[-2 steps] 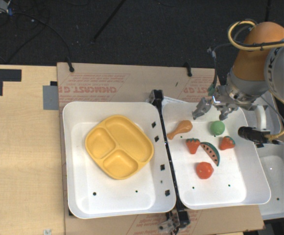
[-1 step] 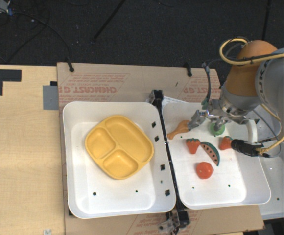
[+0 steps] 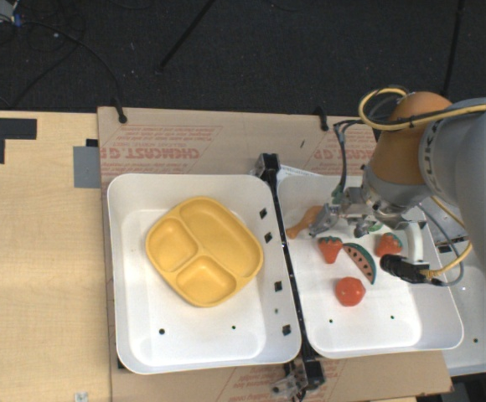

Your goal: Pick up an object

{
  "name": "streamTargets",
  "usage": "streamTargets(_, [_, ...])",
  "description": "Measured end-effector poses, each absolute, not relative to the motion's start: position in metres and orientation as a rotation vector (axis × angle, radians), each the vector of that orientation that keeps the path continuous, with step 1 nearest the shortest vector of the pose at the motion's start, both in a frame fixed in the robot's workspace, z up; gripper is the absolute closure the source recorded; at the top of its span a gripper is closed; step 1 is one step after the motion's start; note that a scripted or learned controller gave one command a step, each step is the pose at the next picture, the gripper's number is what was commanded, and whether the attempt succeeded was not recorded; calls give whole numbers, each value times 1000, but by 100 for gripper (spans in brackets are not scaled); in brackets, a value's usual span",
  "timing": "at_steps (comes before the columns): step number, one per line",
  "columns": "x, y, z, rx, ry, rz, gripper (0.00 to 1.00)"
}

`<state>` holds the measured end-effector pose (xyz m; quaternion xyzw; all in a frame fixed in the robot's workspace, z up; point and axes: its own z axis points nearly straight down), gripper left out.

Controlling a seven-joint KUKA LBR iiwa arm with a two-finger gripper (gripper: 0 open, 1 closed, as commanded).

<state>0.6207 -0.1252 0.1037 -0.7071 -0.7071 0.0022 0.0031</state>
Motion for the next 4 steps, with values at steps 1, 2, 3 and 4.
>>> streamTargets(1, [622, -126, 117, -2221, -2217, 5, 100])
streamTargets(2, [633, -124, 170, -2222, -2225, -3, 100])
streamTargets(3, [633, -125, 209, -2222, -2223, -1, 100])
streamTargets(4, [626, -70, 220, -2214, -2224, 1, 100])
